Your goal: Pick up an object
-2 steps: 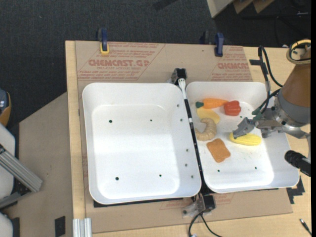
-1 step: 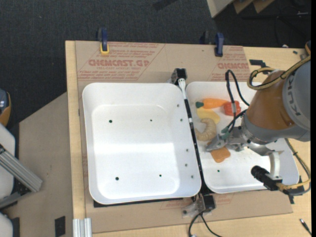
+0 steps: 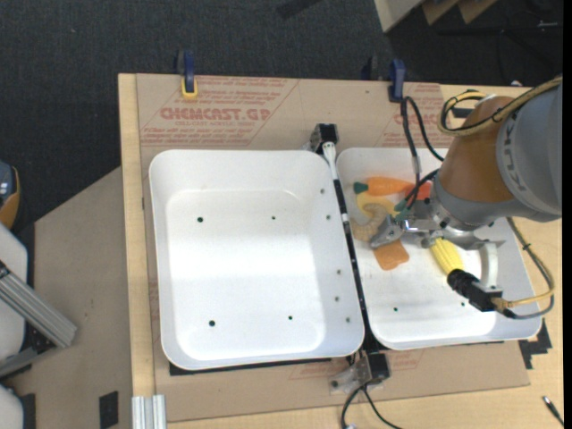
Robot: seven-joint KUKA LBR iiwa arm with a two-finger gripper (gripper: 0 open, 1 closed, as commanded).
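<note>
Orange block [image 3: 391, 256] is lying in the right bin [image 3: 429, 324], at 6 o'clock from the gripper [image 3: 386, 236]. Gripper is hovering just above it, pinching nothing visible; spread or pressed together, can't tell. Toy carrot [image 3: 386, 186] at 12, yellow piece [image 3: 445, 256] at 3.

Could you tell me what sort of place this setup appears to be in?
Probably a robotics lab test bench: two white bins clamped side by side on a board, a grey and orange arm reaching into the right bin, loose cables.

Arm [image 3: 500, 164] cut by right edge, hides much of right bin [image 3: 429, 324]; end effector [image 3: 391, 231] fingers indistinct.
</note>
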